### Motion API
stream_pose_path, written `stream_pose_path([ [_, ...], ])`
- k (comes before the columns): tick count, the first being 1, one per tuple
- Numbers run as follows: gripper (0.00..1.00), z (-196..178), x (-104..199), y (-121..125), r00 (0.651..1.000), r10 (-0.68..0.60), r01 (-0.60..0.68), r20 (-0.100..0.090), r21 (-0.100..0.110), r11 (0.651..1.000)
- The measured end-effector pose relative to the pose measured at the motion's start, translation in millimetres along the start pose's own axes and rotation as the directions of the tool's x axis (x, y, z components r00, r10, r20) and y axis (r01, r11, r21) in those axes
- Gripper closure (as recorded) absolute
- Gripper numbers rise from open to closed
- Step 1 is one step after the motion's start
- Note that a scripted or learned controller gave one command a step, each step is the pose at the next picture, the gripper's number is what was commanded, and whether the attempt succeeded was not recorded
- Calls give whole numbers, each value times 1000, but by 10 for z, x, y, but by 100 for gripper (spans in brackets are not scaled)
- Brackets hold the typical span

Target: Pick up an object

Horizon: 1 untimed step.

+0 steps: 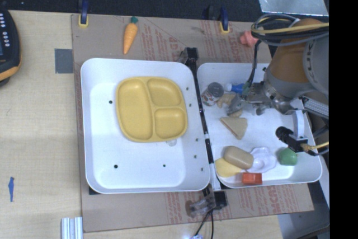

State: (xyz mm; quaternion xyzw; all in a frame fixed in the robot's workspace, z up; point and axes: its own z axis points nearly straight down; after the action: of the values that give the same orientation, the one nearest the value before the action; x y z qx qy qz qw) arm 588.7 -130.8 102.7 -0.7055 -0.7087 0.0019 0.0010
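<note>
arm [291, 64]: reaching in from right | gripper [238, 104]: lowered, pointing left

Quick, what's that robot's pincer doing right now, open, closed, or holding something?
Pincer: low in the right bin, by the tan wedge; open or closed cannot be told, and nothing is visibly held.

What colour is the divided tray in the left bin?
Pale yellow divided tray, clearest in the camera view.

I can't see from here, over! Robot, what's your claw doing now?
Gripper low in right bin, fingers unclear. Nothing seen held. Beige wedge just below it. Small jar and blue piece crowd close by.
</note>
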Motion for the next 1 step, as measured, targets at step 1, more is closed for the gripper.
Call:
stream_pose_path([
  [1,0,130,338,-896,1000,2,-2,-6,10,1000],
])
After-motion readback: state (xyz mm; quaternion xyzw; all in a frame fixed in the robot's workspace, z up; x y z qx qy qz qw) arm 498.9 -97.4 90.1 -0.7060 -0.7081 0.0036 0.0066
